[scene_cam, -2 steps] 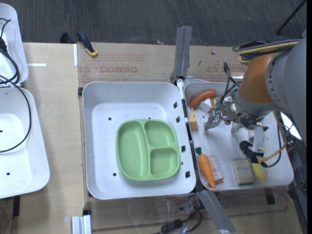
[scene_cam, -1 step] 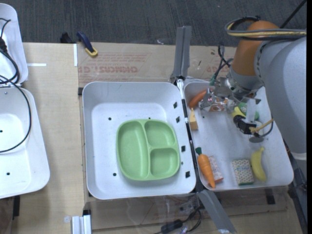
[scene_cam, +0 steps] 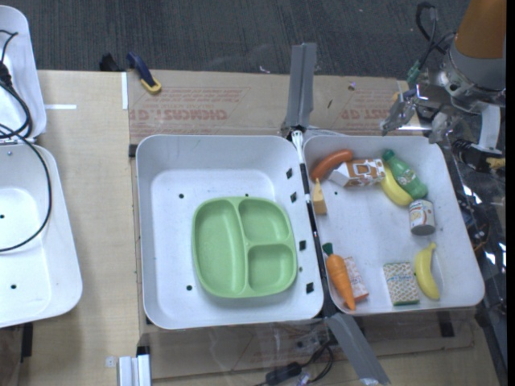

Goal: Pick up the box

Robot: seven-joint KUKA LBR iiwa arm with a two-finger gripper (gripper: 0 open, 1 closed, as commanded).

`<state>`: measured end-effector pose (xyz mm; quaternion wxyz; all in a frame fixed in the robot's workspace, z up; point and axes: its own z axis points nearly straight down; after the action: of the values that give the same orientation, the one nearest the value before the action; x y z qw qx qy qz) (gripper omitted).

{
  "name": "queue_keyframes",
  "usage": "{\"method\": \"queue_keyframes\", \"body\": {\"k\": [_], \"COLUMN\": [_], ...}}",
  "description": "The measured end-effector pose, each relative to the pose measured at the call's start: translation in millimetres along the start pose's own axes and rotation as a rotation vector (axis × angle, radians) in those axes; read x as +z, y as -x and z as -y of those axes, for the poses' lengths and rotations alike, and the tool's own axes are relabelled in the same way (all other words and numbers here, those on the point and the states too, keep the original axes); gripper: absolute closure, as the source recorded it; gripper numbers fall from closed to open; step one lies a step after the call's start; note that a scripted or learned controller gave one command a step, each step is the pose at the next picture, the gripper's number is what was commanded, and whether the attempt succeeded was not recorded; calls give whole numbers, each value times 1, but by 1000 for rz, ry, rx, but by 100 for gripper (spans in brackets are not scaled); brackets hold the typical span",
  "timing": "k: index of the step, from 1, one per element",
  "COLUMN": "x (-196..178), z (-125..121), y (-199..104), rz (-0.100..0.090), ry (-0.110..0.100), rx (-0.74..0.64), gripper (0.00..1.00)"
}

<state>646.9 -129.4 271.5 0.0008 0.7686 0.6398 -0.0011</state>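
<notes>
Two bins on the tabletop [scene_cam: 80, 95]. Box [scene_cam: 365, 172] lies in the right bin [scene_cam: 455, 215], far end, touching the sausage [scene_cam: 330, 164], beside the banana [scene_cam: 394, 188]. Gripper [scene_cam: 418, 107] hangs above the far rim, apart from the box; finger state cannot be told. Crowding likely complicates approach.

Lighting over my bench is even and diffuse, from overhead; no hard glare. Both white bins [scene_cam: 161, 240] read bright, near washed out, with soft grey shading along their walls. The green divided plate [scene_cam: 245, 246], far left of my fingers, throws only a faint shadow. My gripper [scene_cam: 422, 111] sits in clutter, its edges soft and poorly resolved. Focus is moderate throughout; small items below my fingers lack fine detail. The floor behind is dim.
</notes>
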Motion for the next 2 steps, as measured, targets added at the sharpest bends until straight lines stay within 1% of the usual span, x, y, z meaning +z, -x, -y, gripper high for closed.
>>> {"method": "queue_keyframes", "body": {"k": [1, 2], "x": [150, 150], "z": [-4, -4], "y": [26, 26], "rz": [1, 1], "ry": [25, 25], "rx": [-111, -111], "gripper": [0, 0]}}
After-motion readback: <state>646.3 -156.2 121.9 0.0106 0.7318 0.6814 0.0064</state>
